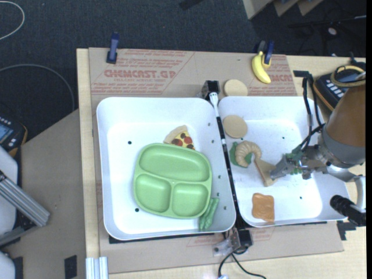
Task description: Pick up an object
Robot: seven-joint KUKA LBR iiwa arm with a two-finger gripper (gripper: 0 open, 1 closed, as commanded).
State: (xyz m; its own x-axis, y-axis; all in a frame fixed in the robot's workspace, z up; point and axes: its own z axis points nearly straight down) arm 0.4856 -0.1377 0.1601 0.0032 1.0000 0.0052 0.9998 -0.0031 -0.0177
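Observation:
My gripper (pixel 283 168) reaches in from the right and hangs low over the middle of the right bin (pixel 302 112). Its tip is right beside a tan wedge-shaped piece (pixel 264 172), which lies on the bin floor; I cannot tell whether they touch. Left of the wedge lies a croissant (pixel 246 150) on top of a green item (pixel 238 155). A round tan disc (pixel 235 125) sits near the bin's back left corner. An orange-brown toast piece (pixel 263 207) lies near the front edge.
The left bin (pixel 116 156) holds a green divided plate (pixel 172 180), a pizza slice (pixel 181 137) behind it and a green pod (pixel 208 214) at its front right. Outside the bins, a banana (pixel 261 68) and another tan disc (pixel 235 88) rest on the board.

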